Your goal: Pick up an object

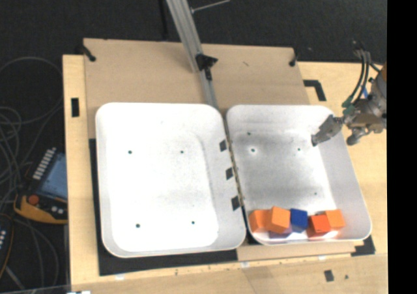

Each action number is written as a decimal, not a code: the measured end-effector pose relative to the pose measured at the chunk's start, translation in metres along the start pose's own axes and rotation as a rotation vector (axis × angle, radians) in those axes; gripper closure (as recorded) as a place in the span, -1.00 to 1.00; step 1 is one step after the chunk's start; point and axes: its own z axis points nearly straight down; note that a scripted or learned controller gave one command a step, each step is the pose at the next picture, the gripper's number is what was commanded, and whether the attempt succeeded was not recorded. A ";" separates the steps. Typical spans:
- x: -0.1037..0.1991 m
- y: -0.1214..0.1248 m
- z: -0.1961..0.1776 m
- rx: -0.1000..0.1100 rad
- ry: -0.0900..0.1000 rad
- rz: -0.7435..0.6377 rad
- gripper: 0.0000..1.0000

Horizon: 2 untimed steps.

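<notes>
The gripper (339, 128) reaches in from the right edge, one finger (324, 132) angled down-left, seemingly holding nothing

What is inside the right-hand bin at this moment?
The right bin holds a row of blocks along its near edge: orange blocks at left, a blue block, then more orange blocks. Something purplish beneath them is mostly covered. The gripper hangs over its far right corner.

You are looking at a right bin (273, 123) lying wide open across its middle and far end. Orange and blue blocks (296, 220) are crowding its near wall, packed side by side. The end effector (339, 128) is hovering over the right rim. A slanted metal rail (186, 22) is crossing above the bench (150, 71) behind the bins.
</notes>
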 end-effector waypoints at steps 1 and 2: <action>0.011 0.016 -0.023 -0.002 -0.001 -0.004 -1.00; 0.011 -0.041 0.155 0.010 0.001 0.003 -1.00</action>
